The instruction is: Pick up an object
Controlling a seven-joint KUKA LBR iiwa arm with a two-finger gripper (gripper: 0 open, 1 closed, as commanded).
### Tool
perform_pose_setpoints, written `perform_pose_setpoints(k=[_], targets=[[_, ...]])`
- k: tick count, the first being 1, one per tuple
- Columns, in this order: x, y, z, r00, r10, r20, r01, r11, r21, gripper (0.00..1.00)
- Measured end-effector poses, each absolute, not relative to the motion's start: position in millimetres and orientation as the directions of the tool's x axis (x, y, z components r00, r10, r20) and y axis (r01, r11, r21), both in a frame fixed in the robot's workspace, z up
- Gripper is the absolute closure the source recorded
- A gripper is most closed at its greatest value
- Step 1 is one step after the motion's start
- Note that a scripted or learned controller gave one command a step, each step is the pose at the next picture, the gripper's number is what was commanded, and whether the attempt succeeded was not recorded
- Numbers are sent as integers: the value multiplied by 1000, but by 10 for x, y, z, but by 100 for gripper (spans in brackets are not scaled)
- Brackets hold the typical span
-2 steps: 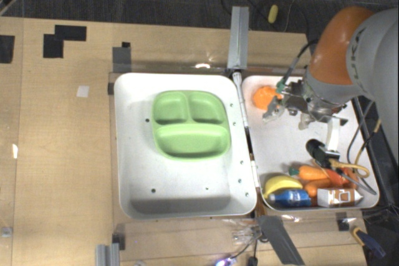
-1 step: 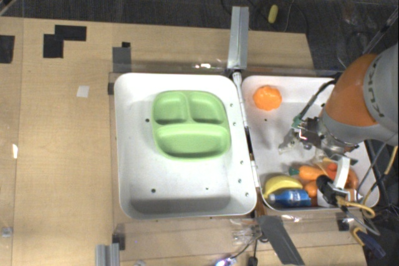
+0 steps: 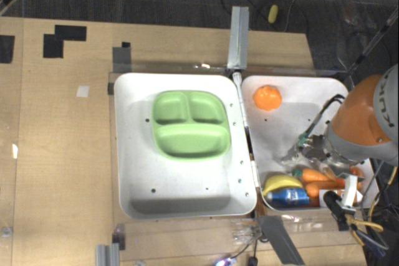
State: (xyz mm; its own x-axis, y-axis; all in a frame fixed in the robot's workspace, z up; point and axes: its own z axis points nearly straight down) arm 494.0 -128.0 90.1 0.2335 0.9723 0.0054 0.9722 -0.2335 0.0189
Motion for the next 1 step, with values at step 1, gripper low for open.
perform_pose_setpoints(k=[1], targets=[[5641, -1100, 895, 249, 969, 3, 968, -249, 16, 0]])
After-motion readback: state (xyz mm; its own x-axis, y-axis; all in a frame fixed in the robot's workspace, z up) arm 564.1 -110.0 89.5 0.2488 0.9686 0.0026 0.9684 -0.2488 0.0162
